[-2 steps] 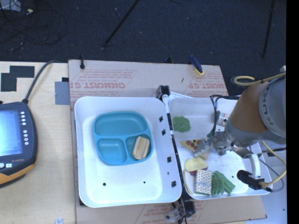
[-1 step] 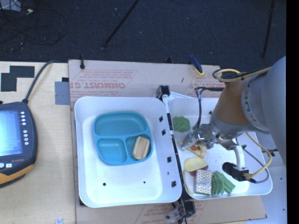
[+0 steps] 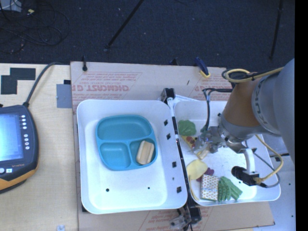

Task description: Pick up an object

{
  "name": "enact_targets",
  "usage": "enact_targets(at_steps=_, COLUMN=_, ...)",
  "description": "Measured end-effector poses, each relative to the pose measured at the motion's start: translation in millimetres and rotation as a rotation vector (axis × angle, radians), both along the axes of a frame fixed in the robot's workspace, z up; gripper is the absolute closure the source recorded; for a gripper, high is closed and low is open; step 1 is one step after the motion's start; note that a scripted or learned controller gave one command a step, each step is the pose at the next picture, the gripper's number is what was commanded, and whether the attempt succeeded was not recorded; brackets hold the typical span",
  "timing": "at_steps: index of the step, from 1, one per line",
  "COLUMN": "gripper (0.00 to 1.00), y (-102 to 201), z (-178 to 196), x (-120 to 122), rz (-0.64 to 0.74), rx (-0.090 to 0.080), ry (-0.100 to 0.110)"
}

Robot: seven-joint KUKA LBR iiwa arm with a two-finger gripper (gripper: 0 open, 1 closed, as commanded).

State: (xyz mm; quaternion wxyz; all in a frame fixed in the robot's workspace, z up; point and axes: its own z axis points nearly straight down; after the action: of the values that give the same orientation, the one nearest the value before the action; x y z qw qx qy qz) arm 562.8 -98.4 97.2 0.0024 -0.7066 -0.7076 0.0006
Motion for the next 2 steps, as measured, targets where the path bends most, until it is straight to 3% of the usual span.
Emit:
enact_targets(at_steps=1, gripper=1.00, y=42.9, z=86.9, x=-5.0, rz=-0.004, rx=-0.002, ry=0.003)
enact_targets(at_steps=2, gripper=0.00, y=45.6, z=90.0, x=-3.9, rz=0.001, rx=-0.002, ry=-0.001)
